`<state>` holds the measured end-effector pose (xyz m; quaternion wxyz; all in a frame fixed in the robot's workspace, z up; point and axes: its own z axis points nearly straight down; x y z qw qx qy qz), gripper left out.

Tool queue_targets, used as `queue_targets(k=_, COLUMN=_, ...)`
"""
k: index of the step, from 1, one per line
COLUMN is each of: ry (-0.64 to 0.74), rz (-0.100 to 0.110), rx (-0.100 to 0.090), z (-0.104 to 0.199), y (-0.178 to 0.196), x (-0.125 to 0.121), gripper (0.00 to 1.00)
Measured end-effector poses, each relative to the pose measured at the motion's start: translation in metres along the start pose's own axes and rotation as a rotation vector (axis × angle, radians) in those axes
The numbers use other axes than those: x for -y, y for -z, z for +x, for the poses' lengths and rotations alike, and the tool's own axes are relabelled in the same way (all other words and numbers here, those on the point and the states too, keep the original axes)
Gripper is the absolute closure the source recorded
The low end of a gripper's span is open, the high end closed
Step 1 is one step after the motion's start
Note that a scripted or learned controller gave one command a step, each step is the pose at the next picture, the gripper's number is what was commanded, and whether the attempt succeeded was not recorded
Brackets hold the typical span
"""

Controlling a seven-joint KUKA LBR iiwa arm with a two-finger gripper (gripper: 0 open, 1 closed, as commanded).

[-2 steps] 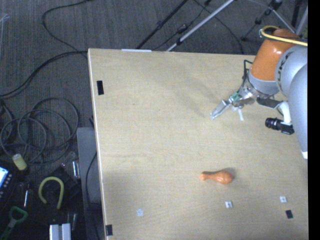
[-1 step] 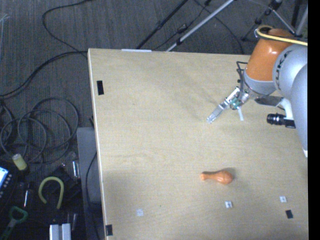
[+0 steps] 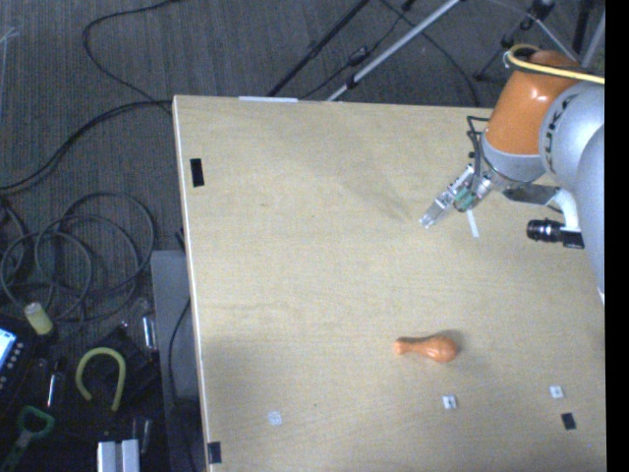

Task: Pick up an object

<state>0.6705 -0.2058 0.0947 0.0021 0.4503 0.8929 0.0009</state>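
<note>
An orange, pear-shaped object (image 3: 428,347) lies on its side on the pale wooden bench top (image 3: 314,264), towards the front right. My gripper (image 3: 451,223) hangs over the right part of the bench, well behind the orange object and apart from it. Its two fingers are spread, so it is open with nothing between them. The grey arm with its orange band (image 3: 526,106) comes in from the right edge.
Small black tags (image 3: 197,172) and white markers (image 3: 449,401) are stuck on the bench top. The bench's left edge drops to a floor strewn with cables (image 3: 79,254). Tripod legs (image 3: 423,23) stand behind the far edge.
</note>
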Motion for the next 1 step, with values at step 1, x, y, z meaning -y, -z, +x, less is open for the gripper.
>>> queue_targets(k=1, ry=0.040, rz=0.001, rx=-0.003, z=0.0783, y=0.0591, x=-0.0564, gripper=1.00)
